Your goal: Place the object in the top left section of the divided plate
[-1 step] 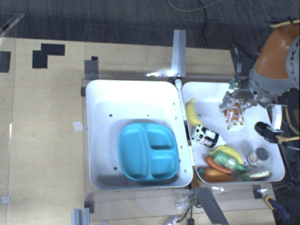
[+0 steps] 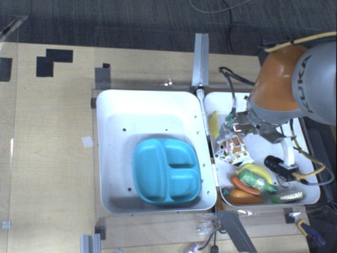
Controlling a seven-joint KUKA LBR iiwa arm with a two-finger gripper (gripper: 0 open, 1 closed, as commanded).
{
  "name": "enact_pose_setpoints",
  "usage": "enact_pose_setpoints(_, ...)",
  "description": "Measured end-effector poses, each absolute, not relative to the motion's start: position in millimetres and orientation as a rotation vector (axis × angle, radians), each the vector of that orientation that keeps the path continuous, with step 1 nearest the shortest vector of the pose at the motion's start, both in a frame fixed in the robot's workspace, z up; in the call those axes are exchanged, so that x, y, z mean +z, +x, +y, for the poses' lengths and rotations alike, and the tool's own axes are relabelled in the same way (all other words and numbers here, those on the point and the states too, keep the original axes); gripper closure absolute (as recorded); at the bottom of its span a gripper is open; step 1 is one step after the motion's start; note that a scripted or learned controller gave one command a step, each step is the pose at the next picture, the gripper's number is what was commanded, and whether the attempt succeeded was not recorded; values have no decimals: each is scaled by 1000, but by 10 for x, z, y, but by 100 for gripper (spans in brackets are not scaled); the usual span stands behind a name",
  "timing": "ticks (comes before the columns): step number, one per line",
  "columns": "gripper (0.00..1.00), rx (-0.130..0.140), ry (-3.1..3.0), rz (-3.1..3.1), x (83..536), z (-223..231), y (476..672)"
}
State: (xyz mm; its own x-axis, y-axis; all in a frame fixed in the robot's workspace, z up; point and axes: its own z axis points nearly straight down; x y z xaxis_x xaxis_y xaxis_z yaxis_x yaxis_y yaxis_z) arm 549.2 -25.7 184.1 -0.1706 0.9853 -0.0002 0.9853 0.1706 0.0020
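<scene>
A blue divided plate (image 2: pixel 167 169) lies in the left white bin (image 2: pixel 113 120), toward its front. My gripper (image 2: pixel 235 124) hangs over the back of the right bin (image 2: pixel 310 196), under the orange-banded wrist. Just below it lies a white packet with red and dark print (image 2: pixel 233 148), close to or touching the gripper's tip. A yellow object (image 2: pixel 214 124) lies along the bin's left wall, left of the gripper. Nothing can be seen held.
At the front of the right bin lie a yellow banana-like piece (image 2: pixel 257 171), a green item (image 2: pixel 254 181), an orange carrot-like piece (image 2: pixel 245 195) and a silvery object (image 2: pixel 289 196). A metal divider post (image 2: pixel 200 62) stands behind the bins.
</scene>
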Motion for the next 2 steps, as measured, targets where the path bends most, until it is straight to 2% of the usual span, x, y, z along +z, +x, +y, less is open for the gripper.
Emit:
enact_pose_setpoints(1,100,4,2035,2389,2200,-336,5740)
enact_pose_setpoints(2,100,4,1628,2683,1848,433,5466)
